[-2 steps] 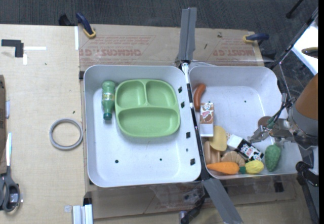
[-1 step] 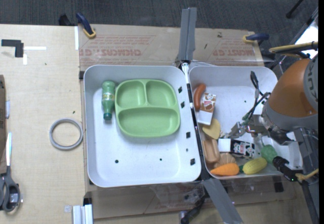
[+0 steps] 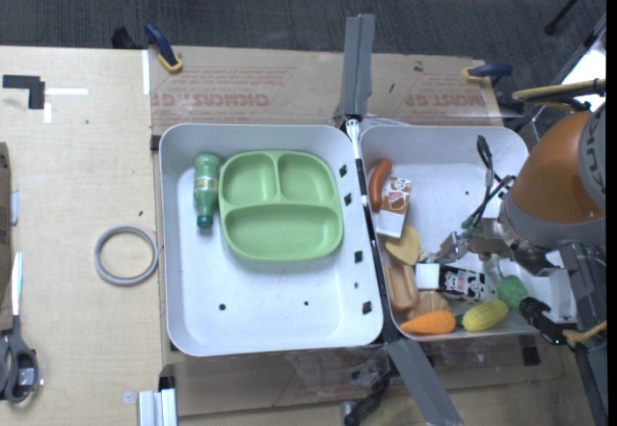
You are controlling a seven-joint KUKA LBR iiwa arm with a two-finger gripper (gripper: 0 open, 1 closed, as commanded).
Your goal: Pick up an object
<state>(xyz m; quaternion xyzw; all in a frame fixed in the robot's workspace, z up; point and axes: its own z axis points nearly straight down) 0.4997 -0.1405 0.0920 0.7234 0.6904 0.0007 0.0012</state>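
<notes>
Arm (image 3: pixel 569 178) cut off by right frame edge; orange band partly out of view. Pincer (image 3: pixel 461 246) small, cluttered by metal parts; finger state unreadable. Right bin (image 3: pixel 434 140) far-right wall hidden under arm. Scissors (image 3: pixel 17 361) cut by left edge. Label text on small carton (image 3: pixel 395 195) and black-white box (image 3: pixel 463 281) too small to read.

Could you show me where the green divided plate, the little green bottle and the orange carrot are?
green divided plate (image 3: pixel 281 231): camera view, its large lower compartment.
green bottle (image 3: pixel 205 185): camera view, the middle of its body.
orange carrot (image 3: pixel 428 322): camera view, the middle of its length.
</notes>
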